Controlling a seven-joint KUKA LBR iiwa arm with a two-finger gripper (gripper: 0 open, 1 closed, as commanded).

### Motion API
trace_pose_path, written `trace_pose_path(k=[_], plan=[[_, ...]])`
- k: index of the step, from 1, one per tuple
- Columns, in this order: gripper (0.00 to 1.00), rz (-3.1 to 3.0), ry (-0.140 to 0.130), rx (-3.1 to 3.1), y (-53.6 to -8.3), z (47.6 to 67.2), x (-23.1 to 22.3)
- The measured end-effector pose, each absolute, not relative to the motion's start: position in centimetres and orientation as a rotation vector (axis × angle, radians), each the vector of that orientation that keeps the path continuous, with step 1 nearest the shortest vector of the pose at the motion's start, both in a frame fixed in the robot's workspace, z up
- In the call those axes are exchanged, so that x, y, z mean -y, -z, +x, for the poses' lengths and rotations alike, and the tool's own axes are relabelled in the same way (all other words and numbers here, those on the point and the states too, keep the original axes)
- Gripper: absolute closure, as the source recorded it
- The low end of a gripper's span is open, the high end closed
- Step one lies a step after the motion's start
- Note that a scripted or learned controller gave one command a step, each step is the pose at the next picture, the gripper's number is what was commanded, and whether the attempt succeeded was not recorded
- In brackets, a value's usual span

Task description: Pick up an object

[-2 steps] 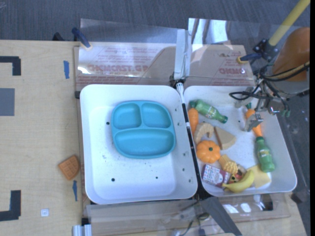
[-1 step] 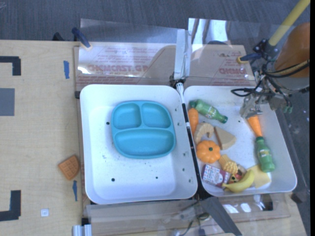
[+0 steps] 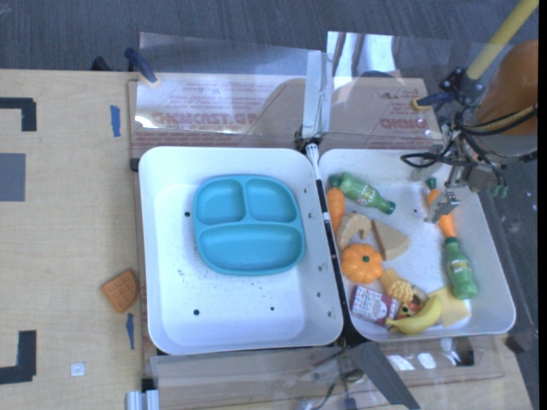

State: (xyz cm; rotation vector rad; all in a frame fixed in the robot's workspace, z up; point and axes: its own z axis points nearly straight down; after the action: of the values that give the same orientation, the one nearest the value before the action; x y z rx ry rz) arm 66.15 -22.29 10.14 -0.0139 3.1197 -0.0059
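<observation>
My gripper (image 3: 442,202) hangs low over the far right part of the right bin (image 3: 496,254), below the arm's orange band. A small orange piece (image 3: 447,224), like a carrot, lies right under its tip; whether it is held is unclear. A green bottle (image 3: 460,268) lies just in front of that. More toy food fills the same bin: another green bottle (image 3: 364,192), a carrot (image 3: 336,205), a small pumpkin (image 3: 362,263), a tan wedge (image 3: 391,240), a banana (image 3: 420,316) and a red-and-white packet (image 3: 368,303).
The left bin (image 3: 162,254) holds a blue divided plate (image 3: 249,225). A brown waffle-like square (image 3: 120,290) lies on the wooden bench left of the bins. Clear plastic flaps (image 3: 222,101) stand behind both bins. Cables (image 3: 466,143) trail around the wrist.
</observation>
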Motion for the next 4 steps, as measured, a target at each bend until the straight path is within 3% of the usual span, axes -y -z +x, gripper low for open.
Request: trace_pose_path(k=[1, 2, 3, 4], plan=[[0.0, -0.002, 0.0, -3.134, -8.8, 64.3, 21.5], [1.0, -0.003, 0.005, -3.119, -10.3, 64.7, 21.6], [0.0, -0.004, 0.005, -3.121, -10.2, 64.7, 21.5], [0.0, 0.063, 0.001, -3.131, -8.7, 65.0, 22.2]])
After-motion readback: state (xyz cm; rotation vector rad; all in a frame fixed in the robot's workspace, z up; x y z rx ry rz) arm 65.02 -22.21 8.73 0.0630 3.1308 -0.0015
